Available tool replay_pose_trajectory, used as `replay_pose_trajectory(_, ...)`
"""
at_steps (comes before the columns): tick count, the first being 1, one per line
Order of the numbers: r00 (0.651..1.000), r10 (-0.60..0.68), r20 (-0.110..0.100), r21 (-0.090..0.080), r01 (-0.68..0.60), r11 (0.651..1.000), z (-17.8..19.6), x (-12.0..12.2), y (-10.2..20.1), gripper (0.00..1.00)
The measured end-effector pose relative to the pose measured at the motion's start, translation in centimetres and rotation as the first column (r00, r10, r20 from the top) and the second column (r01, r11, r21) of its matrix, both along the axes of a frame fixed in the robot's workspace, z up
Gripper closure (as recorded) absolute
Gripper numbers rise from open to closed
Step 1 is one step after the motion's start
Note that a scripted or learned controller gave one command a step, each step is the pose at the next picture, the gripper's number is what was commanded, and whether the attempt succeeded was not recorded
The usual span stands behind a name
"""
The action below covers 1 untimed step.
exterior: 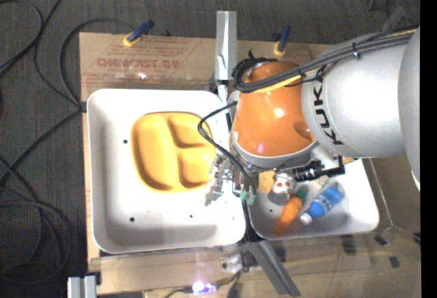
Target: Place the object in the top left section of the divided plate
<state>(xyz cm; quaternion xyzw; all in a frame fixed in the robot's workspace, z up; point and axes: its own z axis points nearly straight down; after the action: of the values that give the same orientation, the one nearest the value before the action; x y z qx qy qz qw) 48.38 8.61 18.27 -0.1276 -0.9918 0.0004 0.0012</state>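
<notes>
- Two bins sit before you: the left bin (109, 221) holds the yellow divided plate (171, 150), its right edge hidden by the gripper (222, 184).
- You can't tell the fingers' state.
- Arm (328, 112) covers much of the right bin (355, 221); carrot (290, 213) and blue bottle (322, 203) lie there.
- Cardboard (157, 61) underlies; cables cross dark carpet (41, 30).

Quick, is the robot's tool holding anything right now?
The tool: cannot be told; it sits over the yellow divided plastic plate's right edge.
</notes>
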Motion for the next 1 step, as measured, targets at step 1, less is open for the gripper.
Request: replay_pose_trajectory(1,0.97,0.241,-0.002,0.002,-0.241,0.97,-2.07,-0.09,5.95,1.0)
